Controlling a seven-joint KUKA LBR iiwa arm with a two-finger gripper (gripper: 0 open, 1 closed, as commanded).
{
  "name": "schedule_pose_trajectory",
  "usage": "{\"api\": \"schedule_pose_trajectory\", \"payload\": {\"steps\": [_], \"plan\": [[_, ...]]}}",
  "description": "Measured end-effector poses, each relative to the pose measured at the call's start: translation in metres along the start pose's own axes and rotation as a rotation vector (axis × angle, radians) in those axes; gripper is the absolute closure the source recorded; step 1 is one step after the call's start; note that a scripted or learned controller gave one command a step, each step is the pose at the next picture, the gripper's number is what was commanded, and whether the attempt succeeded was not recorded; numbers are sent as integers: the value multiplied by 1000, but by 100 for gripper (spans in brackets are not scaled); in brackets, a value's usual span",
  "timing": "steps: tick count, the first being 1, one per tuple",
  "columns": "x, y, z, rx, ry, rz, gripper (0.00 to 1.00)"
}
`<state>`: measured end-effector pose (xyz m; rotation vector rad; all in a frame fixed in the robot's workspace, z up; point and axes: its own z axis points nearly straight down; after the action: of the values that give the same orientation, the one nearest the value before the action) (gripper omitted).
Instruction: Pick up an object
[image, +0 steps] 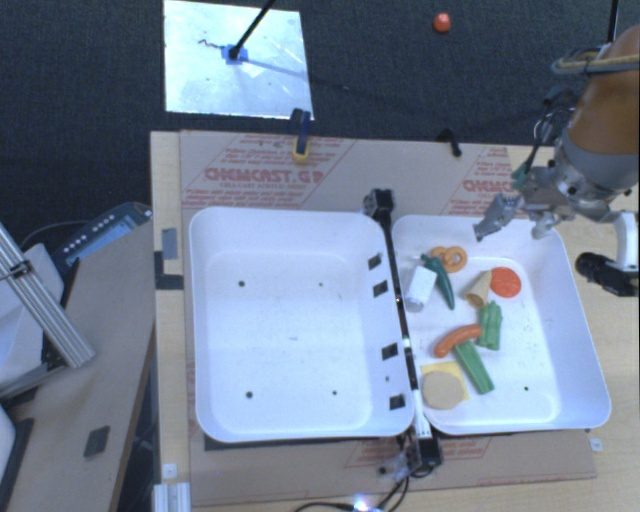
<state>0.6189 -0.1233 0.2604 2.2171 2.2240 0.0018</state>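
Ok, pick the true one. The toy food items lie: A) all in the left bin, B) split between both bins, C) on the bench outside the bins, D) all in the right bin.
D: the sausage, tomato slice and the other pieces all lie in the right bin; the left bin holds none.

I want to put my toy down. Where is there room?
The left shallow white bin is bare from wall to wall. The right white bin is crowded mid-floor with toy food; only its near-right corner, beside the green bean pod, is bare.
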Motion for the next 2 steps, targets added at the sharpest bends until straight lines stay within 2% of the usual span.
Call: {"api": "schedule_pose_trajectory", "payload": {"steps": [1,2], "plan": [[-7,43,182,1,-1,-4,0],[-8,44,164,-4,-1,-3,100]]}}
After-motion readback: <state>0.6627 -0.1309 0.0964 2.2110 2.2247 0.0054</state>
